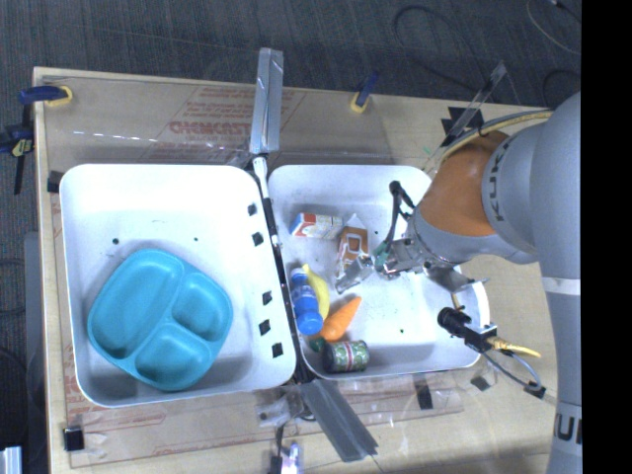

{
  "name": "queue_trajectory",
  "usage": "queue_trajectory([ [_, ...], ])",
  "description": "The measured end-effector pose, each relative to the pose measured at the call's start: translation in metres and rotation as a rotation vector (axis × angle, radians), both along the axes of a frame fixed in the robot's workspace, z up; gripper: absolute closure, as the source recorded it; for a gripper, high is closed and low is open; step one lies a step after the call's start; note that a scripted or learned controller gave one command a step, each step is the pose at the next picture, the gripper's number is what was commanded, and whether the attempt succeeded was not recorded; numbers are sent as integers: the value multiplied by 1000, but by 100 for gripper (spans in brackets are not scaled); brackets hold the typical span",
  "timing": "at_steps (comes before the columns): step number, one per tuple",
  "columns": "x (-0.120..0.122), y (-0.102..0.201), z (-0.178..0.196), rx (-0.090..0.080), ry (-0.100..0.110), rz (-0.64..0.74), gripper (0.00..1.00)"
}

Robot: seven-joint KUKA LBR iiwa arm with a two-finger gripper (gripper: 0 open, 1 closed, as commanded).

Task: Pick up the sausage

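Note:
The sausage (354, 238) is a small brown piece lying in the right bin (434, 349), just right of a red and white carton (316, 225). My gripper (352, 270) reaches in from the right and hangs low over the middle of that bin. Its metal tip sits right below the sausage and seems to touch or overlap its lower end. The grey arm with its orange band (459, 200) covers the bin's right side.
Near the divider lie a blue bottle (304, 304), a yellow banana (318, 292), an orange carrot (341, 317) and a green can (346, 355). The left bin (99, 191) holds a blue divided plate (158, 316).

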State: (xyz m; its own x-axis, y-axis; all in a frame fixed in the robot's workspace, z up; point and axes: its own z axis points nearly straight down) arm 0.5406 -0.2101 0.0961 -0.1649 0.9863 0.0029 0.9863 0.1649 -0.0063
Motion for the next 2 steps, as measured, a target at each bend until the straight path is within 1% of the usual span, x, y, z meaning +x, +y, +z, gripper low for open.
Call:
queue_trajectory([
  [1, 75, 0, 29, -1, -5, 141, 0],
  [2, 113, 31, 16, 0, -7, 311, 0],
])
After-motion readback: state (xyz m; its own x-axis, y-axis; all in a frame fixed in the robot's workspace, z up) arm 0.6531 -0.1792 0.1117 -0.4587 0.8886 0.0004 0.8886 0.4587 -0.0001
